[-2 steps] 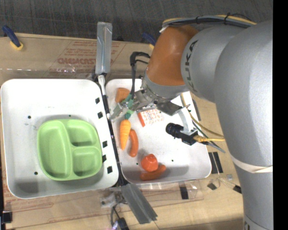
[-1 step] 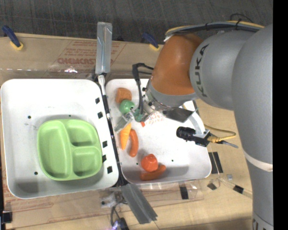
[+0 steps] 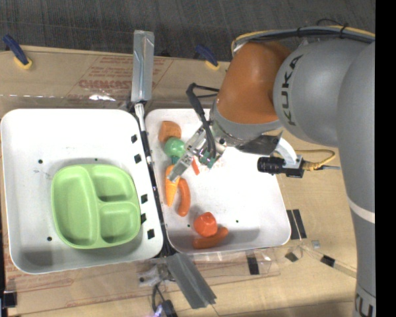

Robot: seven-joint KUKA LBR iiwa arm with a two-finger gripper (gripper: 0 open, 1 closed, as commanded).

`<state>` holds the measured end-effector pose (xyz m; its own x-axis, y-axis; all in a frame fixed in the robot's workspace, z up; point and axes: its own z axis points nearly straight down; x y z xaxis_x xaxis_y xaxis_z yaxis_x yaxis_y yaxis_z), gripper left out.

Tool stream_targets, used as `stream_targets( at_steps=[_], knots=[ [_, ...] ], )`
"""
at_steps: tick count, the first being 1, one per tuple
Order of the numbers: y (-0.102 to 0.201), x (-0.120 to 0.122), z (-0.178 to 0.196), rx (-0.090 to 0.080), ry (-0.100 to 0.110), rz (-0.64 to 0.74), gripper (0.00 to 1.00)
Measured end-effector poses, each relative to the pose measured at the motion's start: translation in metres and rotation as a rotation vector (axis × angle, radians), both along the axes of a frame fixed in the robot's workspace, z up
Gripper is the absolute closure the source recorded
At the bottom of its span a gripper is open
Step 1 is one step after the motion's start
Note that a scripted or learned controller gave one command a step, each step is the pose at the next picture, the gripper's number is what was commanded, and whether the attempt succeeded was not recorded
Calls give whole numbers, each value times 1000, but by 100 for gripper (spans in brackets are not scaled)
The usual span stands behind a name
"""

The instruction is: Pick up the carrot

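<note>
The carrot, a light orange tapered piece, lies lengthwise by the left wall of the right bin. My gripper hangs just above its upper end, reaching down-left from the orange wrist. It is open, with one grey finger over the carrot's top and nothing between the fingers.
A darker orange piece lies against the carrot's right side. A green item and an orange item sit at the bin's top left. A red-orange round piece and a long orange piece lie near the front. The left bin holds a green divided plate.
</note>
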<state>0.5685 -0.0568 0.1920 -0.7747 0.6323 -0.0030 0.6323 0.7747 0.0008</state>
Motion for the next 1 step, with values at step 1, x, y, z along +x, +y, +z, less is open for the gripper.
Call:
stream_targets(
  at_steps=[1],
  knots=[
    [-42,-30,-70,1,5,-43,0]
  ],
)
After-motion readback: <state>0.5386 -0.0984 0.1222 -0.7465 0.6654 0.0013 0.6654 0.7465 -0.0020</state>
